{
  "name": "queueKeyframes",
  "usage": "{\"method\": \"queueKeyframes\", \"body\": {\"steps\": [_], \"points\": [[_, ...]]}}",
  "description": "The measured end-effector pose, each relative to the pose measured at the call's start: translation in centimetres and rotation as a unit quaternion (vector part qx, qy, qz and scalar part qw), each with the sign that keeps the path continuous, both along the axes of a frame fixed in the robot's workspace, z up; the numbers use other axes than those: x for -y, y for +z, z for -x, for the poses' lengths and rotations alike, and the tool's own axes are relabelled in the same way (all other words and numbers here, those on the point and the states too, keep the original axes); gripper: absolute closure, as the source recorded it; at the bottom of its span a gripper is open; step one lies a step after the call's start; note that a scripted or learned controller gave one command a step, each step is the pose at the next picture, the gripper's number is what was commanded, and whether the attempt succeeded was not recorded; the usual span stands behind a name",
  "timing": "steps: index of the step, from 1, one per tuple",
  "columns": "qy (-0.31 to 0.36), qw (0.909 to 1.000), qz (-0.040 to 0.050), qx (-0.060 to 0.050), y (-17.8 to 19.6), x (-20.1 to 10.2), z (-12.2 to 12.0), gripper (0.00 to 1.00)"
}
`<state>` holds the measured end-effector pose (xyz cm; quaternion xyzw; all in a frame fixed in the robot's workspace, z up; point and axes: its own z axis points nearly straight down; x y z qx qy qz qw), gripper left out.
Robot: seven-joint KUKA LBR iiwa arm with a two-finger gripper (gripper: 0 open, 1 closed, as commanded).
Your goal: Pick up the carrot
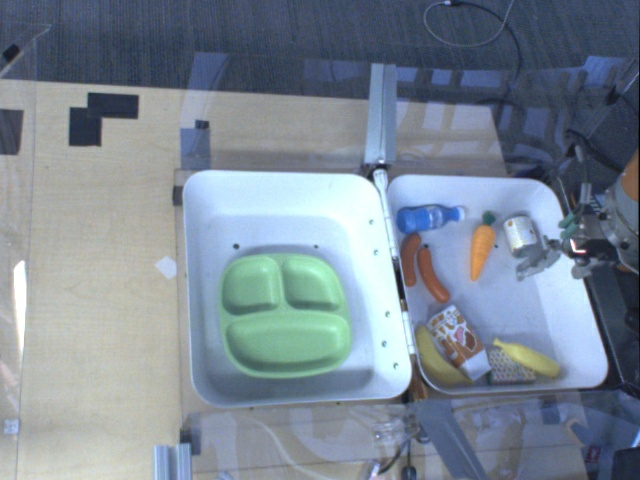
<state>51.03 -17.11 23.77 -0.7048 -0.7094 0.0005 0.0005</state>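
An orange carrot (481, 251) with a green top is seen lying in the right bin (575, 313), left of the gripper (530, 253), whose grip state cannot be told.

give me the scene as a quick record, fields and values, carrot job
target: carrot, right bin, upper middle, leaf end up
carrot state: lying free, not held
hand: right of carrot, over the same bin
near carrot: blue bottle to its left, two sausages lower left
front of right bin: bananas, snack packet
left bin: holds green tray
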Motion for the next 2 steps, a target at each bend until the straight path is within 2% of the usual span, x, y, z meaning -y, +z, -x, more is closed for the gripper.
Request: {"method": "queueKeyframes", "body": {"steps": [1, 2], "points": [[0.057, 0.9984, -0.0002, 0.0, -7.0, -1.2, -7.0, 0.0], [0.11, 0.994, 0.0015, 0.006, -15.0, -1.9, -11.7, 0.0]]}}
